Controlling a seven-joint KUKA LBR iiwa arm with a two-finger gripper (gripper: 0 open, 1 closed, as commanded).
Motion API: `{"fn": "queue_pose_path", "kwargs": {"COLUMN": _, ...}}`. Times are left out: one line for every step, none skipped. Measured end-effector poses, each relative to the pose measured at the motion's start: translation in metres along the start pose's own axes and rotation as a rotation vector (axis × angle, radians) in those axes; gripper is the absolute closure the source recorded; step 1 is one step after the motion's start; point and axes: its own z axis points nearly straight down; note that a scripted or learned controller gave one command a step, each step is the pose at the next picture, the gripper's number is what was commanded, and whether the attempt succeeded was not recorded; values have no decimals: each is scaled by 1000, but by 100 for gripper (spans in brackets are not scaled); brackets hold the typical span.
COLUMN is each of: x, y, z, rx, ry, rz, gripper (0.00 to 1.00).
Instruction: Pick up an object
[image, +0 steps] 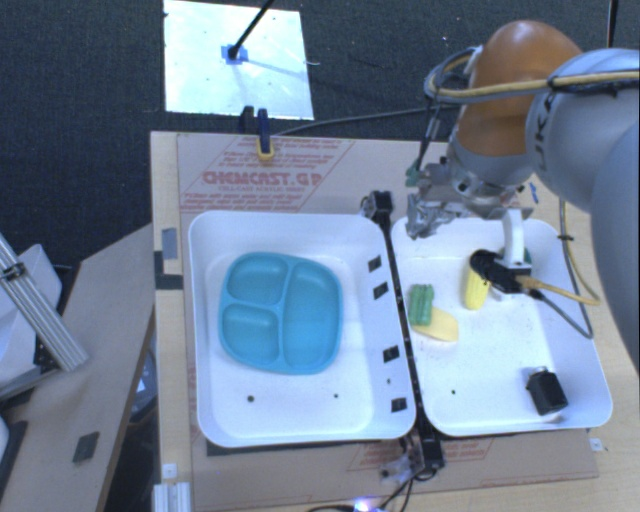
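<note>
My gripper (422, 222) hangs over the far corner of the right bin (490, 370), the corner next to the seam where the two bins meet; whether my jaws are apart or together I cannot tell, because they show only as a small dark shape against the white wall. The things to pick all lie in this same bin, on the near side of my jaws; the closest is a green piece (421, 303), almost straight from me toward the near edge and close to the seam; a flat yellow piece (443, 326) lies just beside its nearer end; a yellow cylinder (476, 288) is a little further from the seam, apart from the green piece. A small black block (545, 390) is well apart from my jaws, at the opposite corner of the bin, near its front wall. Across the seam from my jaws, the left bin (280, 400) holds a blue plate (282, 312) with compartments, lying flat.
</note>
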Motion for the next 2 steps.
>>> {"fn": "queue_pose_path", "kwargs": {"x": 53, "y": -12, "z": -8, "rx": -1, "ry": 1, "rz": -2, "gripper": 100}}
{"fn": "queue_pose_path", "kwargs": {"x": 103, "y": -20, "z": -12, "rx": -1, "ry": 1, "rz": -2, "gripper": 100}}
